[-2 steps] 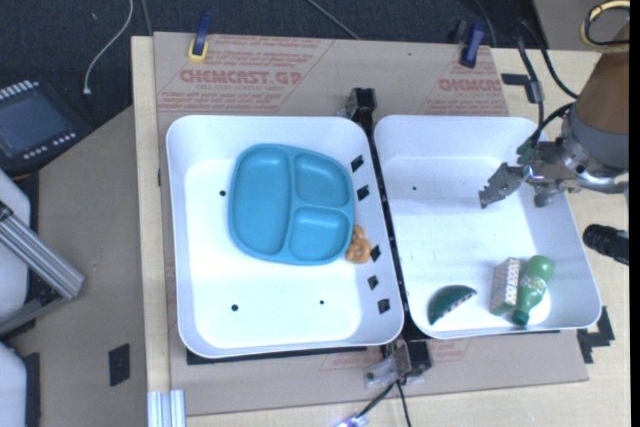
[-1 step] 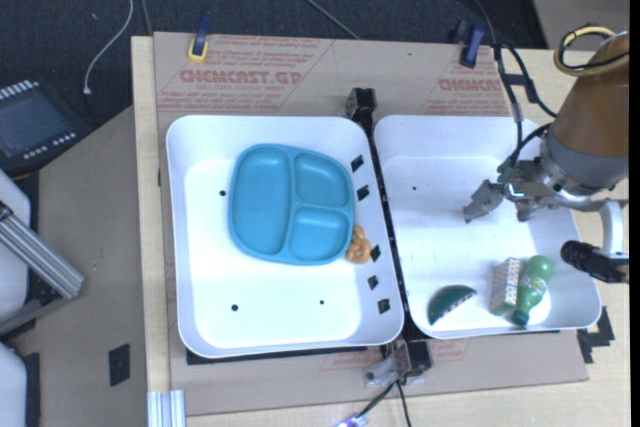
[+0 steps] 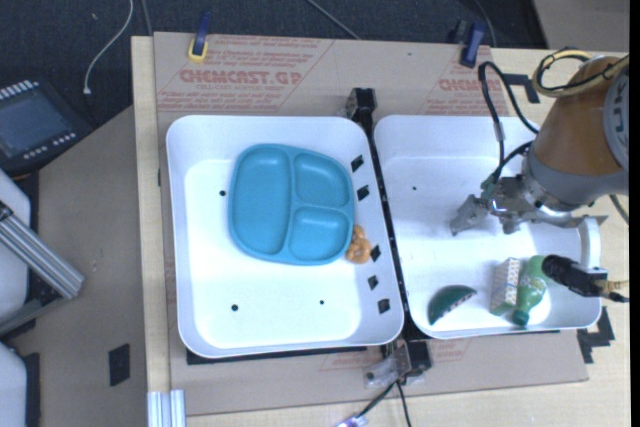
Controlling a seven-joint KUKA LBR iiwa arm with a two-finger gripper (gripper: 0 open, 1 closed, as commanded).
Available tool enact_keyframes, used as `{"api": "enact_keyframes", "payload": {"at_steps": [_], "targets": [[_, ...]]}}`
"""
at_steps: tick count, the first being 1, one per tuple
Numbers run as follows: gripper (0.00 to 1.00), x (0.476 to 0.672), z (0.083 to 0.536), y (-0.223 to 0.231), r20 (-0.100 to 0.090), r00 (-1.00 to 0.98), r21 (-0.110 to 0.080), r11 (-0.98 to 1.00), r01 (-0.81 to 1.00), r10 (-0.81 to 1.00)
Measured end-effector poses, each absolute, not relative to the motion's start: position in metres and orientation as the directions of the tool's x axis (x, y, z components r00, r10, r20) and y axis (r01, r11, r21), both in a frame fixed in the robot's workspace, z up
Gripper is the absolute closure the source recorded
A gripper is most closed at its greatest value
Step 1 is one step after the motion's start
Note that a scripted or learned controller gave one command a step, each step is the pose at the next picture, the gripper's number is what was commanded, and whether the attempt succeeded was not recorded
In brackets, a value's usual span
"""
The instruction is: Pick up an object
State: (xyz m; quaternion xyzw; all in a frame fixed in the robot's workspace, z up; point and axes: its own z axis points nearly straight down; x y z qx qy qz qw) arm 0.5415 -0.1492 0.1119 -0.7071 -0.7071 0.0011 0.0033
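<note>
In the camera view, the gripper (image 3: 487,223) hangs over the right bin (image 3: 430,160) with its two fingers spread apart and nothing between them. The candidate objects lie just below the hand, toward the bin's near wall. A pale block (image 3: 507,283) touches a green bottle-shaped item (image 3: 531,293), and a dark green wedge (image 3: 452,301) sits apart to their left. Risk 1: the block and the green item touch, so a descent there may strike both and push them aside or clamp neither securely. Risk 2: all three lie close to the near wall, so a finger may foul the rim. Risk 3: the wedge looks low and rounded and may slip out. The blue divided plate (image 3: 292,203) and orange scrap (image 3: 357,245) in the left bin (image 3: 200,225) are well away from the hand.
</note>
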Motion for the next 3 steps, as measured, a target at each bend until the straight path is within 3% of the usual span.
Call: {"api": "enact_keyframes", "payload": {"at_steps": [1, 2, 3], "targets": [[0.00, 0.541, 0.083, -0.148, 0.002, 0.000, -0.004, 0.000, 1.000, 1.000], [1.00, 0.542, 0.096, -0.149, 0.002, 0.000, 0.000, 0.000, 1.000, 1.000], [1.00, 0.547, 0.140, -0.151, -0.001, -0.001, 0.005, 0.001, 1.000, 1.000]]}}
